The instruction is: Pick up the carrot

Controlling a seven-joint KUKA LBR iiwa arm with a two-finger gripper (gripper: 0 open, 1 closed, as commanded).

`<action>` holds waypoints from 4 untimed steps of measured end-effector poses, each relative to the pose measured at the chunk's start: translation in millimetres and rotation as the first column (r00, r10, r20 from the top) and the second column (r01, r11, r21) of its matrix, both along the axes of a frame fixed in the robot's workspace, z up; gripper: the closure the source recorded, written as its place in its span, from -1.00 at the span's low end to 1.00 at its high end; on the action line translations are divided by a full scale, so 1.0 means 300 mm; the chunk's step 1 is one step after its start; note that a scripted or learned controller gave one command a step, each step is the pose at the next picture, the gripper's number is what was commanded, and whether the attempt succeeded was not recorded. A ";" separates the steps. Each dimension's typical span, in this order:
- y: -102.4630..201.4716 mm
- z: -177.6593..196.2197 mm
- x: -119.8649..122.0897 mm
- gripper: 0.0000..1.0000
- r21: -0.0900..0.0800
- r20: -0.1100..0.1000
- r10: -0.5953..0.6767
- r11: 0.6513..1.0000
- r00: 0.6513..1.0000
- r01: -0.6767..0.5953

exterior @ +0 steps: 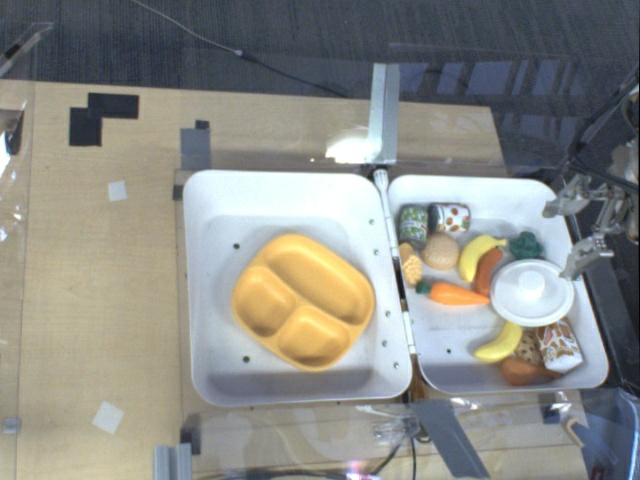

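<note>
A wooden bench [90,298] is seen from above, and two white bins are set on it side by side. The left bin [205,268] is taken up by a yellow plate [303,299] with three hollows, which is laid near the middle of that bin. To the right of the plate, past the wall between the bins, the right bin [440,343] is filled with toy food. A small corn cob [410,265] is placed just right of the wall. Above the corn, two little cans [432,220] are stood near the top of the bin. A round tan bun [441,253] is found just below the cans. The carrot [455,294] is laid flat below the bun, with its green end pointed toward the corn and its orange tip pointed toward a white round lid [530,291]. The carrot is not touched by the gripper. A yellow banana [476,254] and a red sausage shape [489,267] are set between the bun and the lid. A second banana [502,343] is seen under the lid, with a small carton [560,346] to its right. A green piece [525,244] is tucked above the lid. The gripper [583,230] is held over the right rim of the right bin, well apart from the carrot. Its two fingers are spread apart and nothing is held between them.
</note>
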State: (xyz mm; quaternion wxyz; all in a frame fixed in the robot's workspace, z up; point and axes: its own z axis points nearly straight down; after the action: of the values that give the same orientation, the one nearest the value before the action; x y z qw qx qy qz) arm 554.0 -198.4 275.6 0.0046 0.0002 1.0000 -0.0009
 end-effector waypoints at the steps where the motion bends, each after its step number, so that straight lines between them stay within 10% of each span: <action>1: 0.124 -0.396 -0.036 -1.00 0.003 -0.006 -0.219 0.976 0.976 0.219; 2: 0.269 -0.617 0.117 -1.00 0.003 0.006 -0.143 0.990 0.990 0.143; 3: 0.363 -0.622 0.109 -1.00 0.009 0.001 -0.667 0.745 0.745 0.667; 4: 0.370 -0.579 0.119 1.00 0.014 0.007 -0.662 0.750 0.750 0.662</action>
State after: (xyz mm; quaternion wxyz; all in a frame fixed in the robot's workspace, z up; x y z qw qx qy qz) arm 589.6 -87.3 101.9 0.0098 0.3540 0.9352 0.0027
